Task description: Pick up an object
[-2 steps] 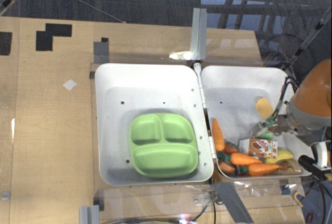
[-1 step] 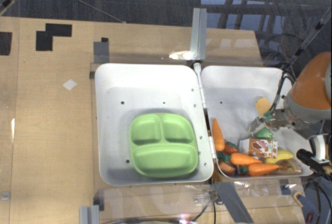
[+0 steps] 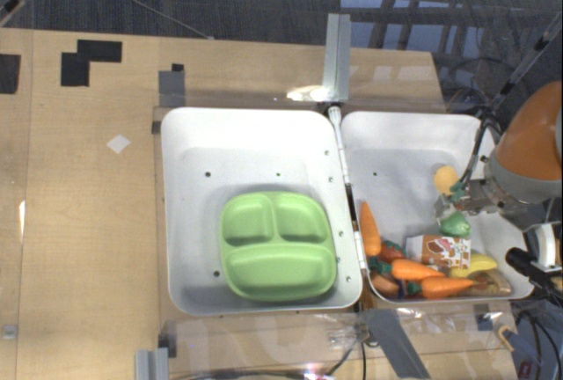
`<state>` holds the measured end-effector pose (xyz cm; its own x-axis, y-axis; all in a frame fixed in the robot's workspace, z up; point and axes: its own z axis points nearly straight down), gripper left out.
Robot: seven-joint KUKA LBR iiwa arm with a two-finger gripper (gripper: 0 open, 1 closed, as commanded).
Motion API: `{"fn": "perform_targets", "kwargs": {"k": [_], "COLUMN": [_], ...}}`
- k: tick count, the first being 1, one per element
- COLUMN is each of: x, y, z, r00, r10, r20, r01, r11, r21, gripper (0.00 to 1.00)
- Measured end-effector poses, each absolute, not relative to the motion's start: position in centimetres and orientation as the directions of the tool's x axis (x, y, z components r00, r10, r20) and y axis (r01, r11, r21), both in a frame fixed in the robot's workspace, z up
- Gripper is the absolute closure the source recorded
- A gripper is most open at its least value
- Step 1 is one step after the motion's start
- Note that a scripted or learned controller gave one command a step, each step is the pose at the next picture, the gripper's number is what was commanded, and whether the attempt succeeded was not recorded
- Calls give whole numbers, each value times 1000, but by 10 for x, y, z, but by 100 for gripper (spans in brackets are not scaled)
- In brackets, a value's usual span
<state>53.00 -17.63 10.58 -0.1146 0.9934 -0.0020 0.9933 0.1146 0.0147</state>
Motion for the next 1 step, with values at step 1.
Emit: {"fn": "perform_targets", "kwargs": {"k": [1], "x": [567], "y": [-132], "z": [197], "r00": [3], "r10": [1000], "r20": [-1], "r01": [1000], "r11": [-3], "r21": [6], "gripper": [100]}}
